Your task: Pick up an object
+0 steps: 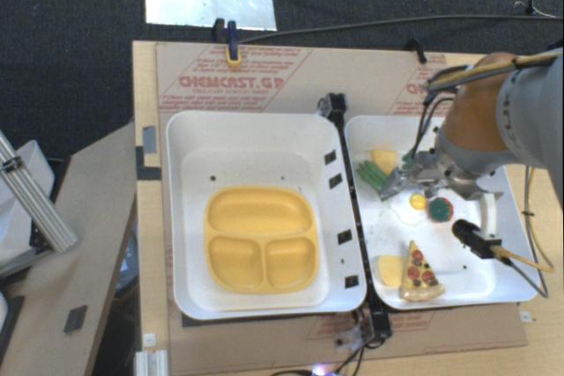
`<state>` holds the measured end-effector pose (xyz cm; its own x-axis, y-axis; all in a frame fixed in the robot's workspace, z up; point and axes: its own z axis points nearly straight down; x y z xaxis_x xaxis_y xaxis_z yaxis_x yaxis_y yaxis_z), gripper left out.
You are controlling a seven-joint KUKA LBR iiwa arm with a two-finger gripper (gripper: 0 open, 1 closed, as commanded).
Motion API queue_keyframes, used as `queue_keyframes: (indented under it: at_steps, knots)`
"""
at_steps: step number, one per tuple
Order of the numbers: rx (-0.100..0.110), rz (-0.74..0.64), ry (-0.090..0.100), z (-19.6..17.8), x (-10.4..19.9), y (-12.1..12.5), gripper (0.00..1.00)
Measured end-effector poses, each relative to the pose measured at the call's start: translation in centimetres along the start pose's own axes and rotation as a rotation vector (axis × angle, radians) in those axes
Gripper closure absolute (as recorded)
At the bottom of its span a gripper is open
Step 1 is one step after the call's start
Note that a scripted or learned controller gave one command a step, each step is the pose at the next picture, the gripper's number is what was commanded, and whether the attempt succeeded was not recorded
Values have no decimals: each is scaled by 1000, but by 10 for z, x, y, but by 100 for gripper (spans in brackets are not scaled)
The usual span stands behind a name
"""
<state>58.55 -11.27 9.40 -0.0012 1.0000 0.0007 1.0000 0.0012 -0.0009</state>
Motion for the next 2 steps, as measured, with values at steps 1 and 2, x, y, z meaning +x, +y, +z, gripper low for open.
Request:
queue_keyframes:
  at_steps: [1, 2]
  knots:
    - [-4, 1, -2, -13, 0, 1, 100]
    - [-8, -3, -2, -73, 1, 11, 100]
